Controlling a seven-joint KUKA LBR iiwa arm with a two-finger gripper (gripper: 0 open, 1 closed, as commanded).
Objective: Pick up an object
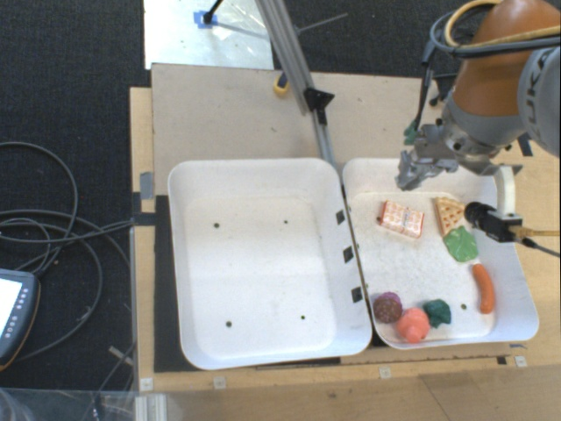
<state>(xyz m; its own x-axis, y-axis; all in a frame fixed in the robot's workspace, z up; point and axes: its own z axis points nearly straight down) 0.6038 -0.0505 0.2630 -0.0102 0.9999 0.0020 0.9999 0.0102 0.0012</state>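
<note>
- Two white bins sit side by side on the bench; the left bin [254,261] is a shallow, smooth plastic tray w/ rounded corners and a few small dark dots on its floor.
- Right bin [368,178] holds all the candidates: a pink-and-white waffle-like block [401,218] near the top, an orange-tan wedge [449,212] w/ a grid texture beside it, and a green leafy piece [461,246] just below the wedge.
- Along the front edge we see a dark purple ball [387,306], a salmon-pink rounded lump [413,324] touching it or nearly so, a dark green knobbly piece [436,311] and, further right, an orange sausage shape [483,288].
- Gripper [412,176] hangs over the back edge of the right bin, above and just behind the pink block; from this angle we can't tell its state.
- Risks, as we judge them: the gripper is close to the bin's back rim, so a straight drop may land on bare floor or clip the rim.
- The block looks flat and low, so it could get pushed instead of pinched; rounded items at the front may roll away.
- Clustered front pieces could jam together.
</note>
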